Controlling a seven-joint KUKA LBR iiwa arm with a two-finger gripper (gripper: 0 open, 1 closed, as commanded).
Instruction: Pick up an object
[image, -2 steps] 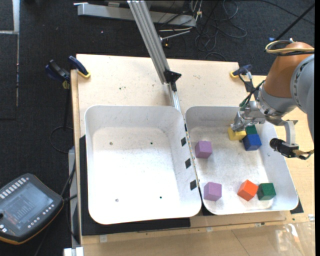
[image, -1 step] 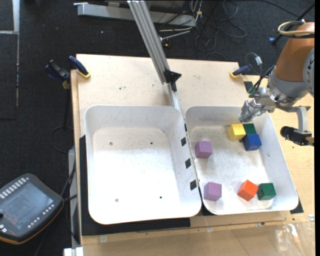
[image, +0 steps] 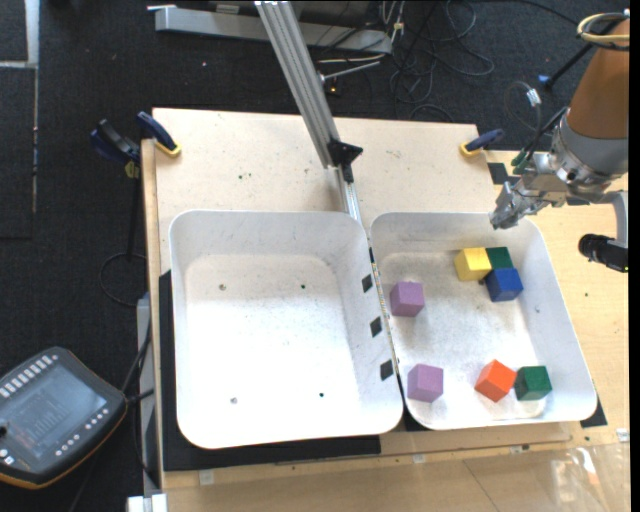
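Your gripper (image: 508, 215) is hovering over the right bin's (image: 560, 335) far rim | fingers: can't tell | it's sitting just behind the yellow cube (image: 472, 263)

Claw (image: 508, 213) above blocks' bin (image: 560, 330)

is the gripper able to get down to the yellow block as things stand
Probably yes. The gripper hovers just above the yellow block, whose top is uncovered, though a blue block touching its right side may crowd a finger.
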